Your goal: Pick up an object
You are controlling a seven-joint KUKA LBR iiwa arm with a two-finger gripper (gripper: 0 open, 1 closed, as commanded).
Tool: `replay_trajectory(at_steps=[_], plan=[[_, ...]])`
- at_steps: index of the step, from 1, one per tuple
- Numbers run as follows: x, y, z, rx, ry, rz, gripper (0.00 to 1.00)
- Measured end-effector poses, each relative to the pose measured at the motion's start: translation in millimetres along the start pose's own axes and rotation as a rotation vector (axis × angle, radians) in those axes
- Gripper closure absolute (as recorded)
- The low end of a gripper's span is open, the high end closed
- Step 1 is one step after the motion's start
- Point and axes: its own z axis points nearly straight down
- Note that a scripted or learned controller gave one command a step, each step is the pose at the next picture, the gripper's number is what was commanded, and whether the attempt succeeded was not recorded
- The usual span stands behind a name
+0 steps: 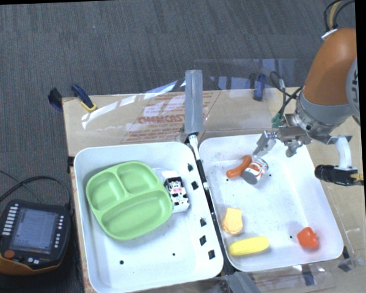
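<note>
In the right bin point(320, 191) lie an orange sausage point(238, 168) and, touching its right end, a small grey can point(255, 171) on its side. Further forward are a yellow-orange chunk point(232, 220), a yellow banana-shaped piece point(249, 246) and a red-orange piece point(308, 237). My gripper point(278, 145) hangs over the bin's back edge, up and to the right of the can, apart from it. Its two fingers point(264, 143) are spread open with nothing between them.
The left bin point(146, 267) holds a green divided plate point(129, 197) and a small black-and-white block point(177, 194) against the plate's right side. A grey divider point(194, 108) rises between the bins at the back. A teach pendant point(30, 233) lies off the bench at left.
</note>
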Motion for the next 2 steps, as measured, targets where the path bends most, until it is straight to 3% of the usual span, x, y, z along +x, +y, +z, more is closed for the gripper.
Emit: replay_trajectory(at_steps=[1,2], plan=[[0.5,31.9,120.5,-0.003,0.0,0.088,0.0],[7.7,15.3,142.6,-0.001,0.0,0.059,0.0]])
